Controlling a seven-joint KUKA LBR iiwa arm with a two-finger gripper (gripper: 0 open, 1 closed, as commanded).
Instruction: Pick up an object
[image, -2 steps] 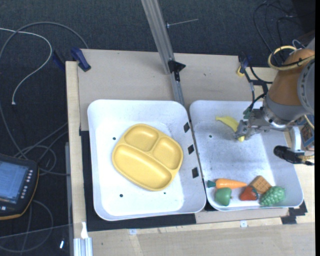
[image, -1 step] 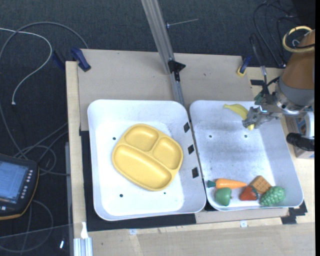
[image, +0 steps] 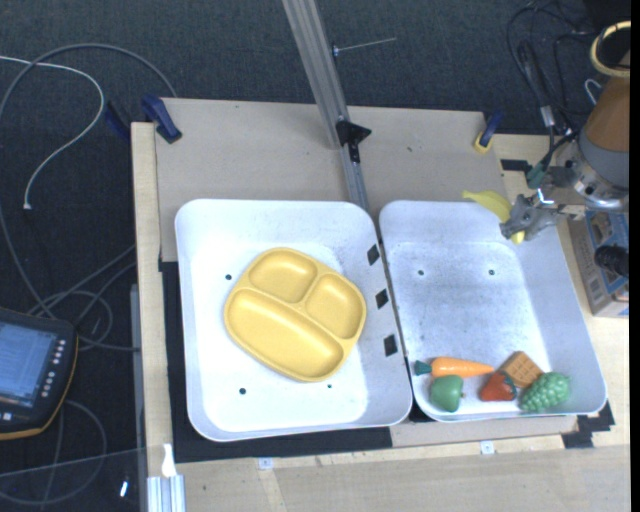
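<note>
My gripper (image: 527, 216) hangs over the far right corner of the right bin (image: 470, 290). A yellow banana (image: 486, 202) lies on that bin's far rim, just left of the gripper, and a small yellow bit shows right under the gripper. Whether the two touch is hidden. Along the bin's near edge lie an orange carrot (image: 461, 367), a green pepper (image: 447, 392), a red piece (image: 496, 388), a brown cracker (image: 521, 367) and a green broccoli (image: 546, 391).
The left bin (image: 200, 300) holds a yellow divided plate (image: 295, 312). A metal post (image: 330, 90) slants up from between the bins at the back. Cables and a tablet (image: 30, 370) lie on the floor at the left.
</note>
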